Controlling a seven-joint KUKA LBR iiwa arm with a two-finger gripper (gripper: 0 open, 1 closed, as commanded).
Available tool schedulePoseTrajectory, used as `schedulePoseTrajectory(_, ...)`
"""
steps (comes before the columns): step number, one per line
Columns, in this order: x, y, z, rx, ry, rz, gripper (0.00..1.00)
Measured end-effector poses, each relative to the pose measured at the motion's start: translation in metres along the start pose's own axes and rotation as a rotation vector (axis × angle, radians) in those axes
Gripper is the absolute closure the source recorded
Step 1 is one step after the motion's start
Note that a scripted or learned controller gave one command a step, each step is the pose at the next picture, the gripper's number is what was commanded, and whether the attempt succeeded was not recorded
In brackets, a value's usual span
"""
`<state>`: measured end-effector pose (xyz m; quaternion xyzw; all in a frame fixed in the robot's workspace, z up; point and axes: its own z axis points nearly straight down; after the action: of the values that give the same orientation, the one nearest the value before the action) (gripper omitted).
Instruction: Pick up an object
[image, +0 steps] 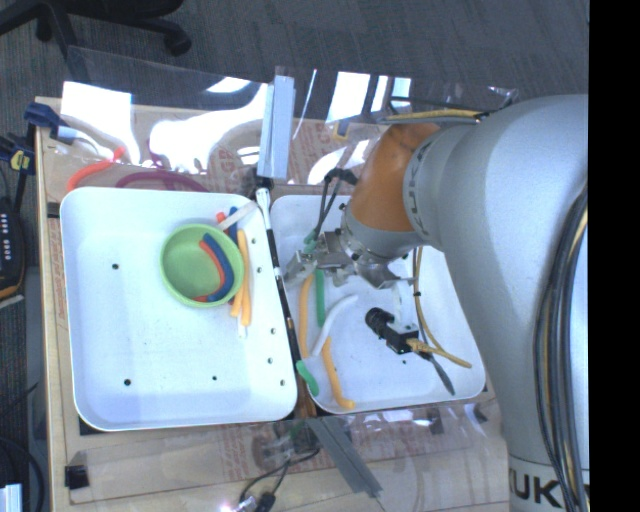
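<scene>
Gripper: the gripper (310, 258) is low in the right bin (462, 385), close to the bin's left wall and nearer the back edge of the table (45, 300). I cannot tell if it is open or closed. I see nothing held in it.
Arm: the big grey arm (490, 200) comes in from the right and covers much of the right bin. Its orange band (385, 190) is just above the gripper.
Things to pick: a green stick (320, 298) lies right below the gripper and points toward the front edge of the bin. A white stick (335, 315) curves just beside it. A yellow stick (333, 380) lies near the bin's front edge.
In the way: the three sticks lie close together. The left wall is near them too.
Small bit: a little green piece (306, 375) sits at the front left corner of the right bin.
Left bin: the left bin (100, 400) holds a green bowl (190, 265) toward its back right part. The bowl has a blue piece (216, 260) and a red piece (205, 297) in it.
Beside the bowl: orange sticks (243, 292) lie along the bowl's right side, near the wall between the two bins.
</scene>
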<state>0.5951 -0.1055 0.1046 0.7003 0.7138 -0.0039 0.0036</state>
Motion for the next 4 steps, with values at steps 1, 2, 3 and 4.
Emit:
schedulePoseTrajectory(1,0.0006,0.0001,-0.0094,0.002,0.002,-0.002,1.00)
schedulePoseTrajectory(2,0.0008,0.0001,-0.0094,0.002,0.002,-0.002,0.00)
schedulePoseTrajectory(3,0.0005,0.0001,-0.0188,0.003,0.003,-0.002,1.00)
schedulePoseTrajectory(4,0.0007,0.0001,-0.0188,0.003,0.003,-0.002,0.00)
